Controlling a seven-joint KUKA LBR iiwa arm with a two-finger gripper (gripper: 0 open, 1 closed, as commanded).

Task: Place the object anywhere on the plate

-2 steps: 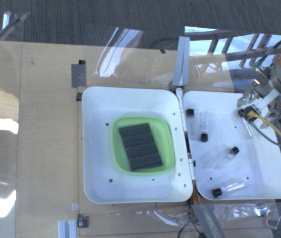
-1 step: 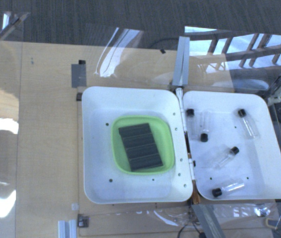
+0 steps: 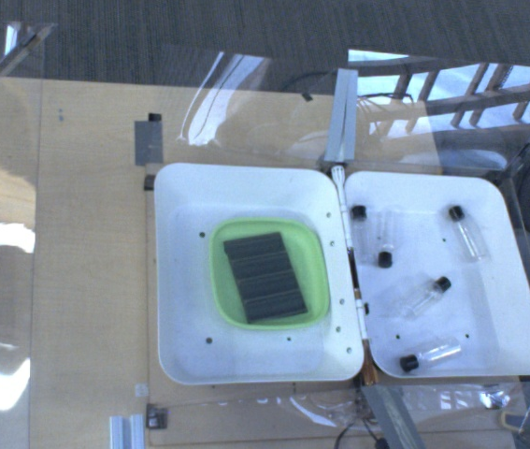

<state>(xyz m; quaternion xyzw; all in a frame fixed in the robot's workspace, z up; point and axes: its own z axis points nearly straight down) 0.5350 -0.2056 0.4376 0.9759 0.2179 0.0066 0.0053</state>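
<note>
Vials (image 3: 466,232): clear, black-capped, scattered in the right bin (image 3: 517,344).
Plate (image 3: 313,251): green, left bin, already carrying a dark ridged block (image 3: 265,277).
Hand: state cannot be told.
Risk: vials roll, slip; block crowds landing space.

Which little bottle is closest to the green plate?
The clear glass vial with a black cap at the right bin's top-left corner; the other vials lie farther right of the green square plate.
</note>
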